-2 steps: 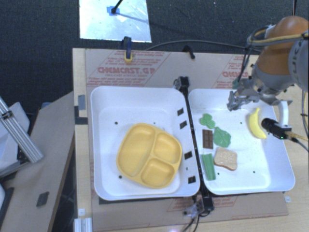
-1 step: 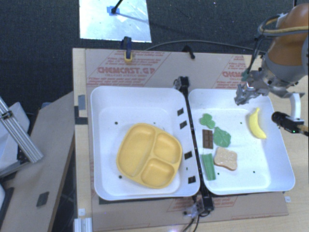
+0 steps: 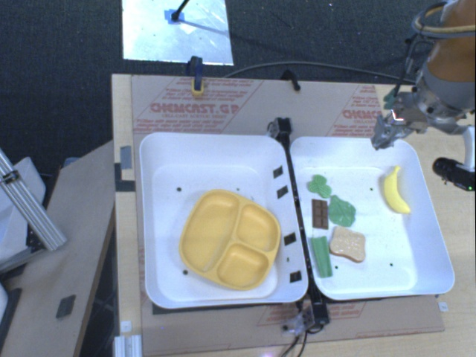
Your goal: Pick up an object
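Toast (image 3: 348,245) low in right bin (image 3: 424,274) | banana (image 3: 395,191) below gripper (image 3: 384,137)

yellow divided tray (image 3: 230,248) in left white bin (image 3: 167,155), silver sheet (image 3: 176,19) beyond the bench

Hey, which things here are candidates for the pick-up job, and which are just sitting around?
Pickable, all in the right bin: banana, bread slice, chocolate bar, green leafy pieces, green stick.

Just lying about: yellow divided tray, left bin, blue clamp.
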Motion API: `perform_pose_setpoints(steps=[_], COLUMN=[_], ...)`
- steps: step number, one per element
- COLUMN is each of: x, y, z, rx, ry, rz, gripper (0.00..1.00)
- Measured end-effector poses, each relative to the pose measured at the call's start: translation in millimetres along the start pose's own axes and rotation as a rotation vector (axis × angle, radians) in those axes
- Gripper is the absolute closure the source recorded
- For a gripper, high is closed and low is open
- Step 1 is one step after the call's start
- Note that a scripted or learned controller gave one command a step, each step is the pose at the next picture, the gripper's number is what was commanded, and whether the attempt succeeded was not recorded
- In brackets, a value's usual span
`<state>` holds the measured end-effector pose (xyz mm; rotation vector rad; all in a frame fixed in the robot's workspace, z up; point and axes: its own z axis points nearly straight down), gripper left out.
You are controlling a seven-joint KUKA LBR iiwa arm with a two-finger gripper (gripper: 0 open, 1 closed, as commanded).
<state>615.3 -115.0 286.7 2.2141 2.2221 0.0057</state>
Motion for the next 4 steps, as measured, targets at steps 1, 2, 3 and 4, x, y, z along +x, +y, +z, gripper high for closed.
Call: perform_pose_setpoints(steps=[1,2,3,4], x=[45,94,150,198], y=[13,9,15,18], z=[8,13,37,38], rx=[0.002,0.005,0.006,0.004], ry=[0.001,0.002,0.002,0.003], rz=[-0.004,-0.006,-0.006,-0.006], gripper=[1.00,1.00,1.00,1.00])
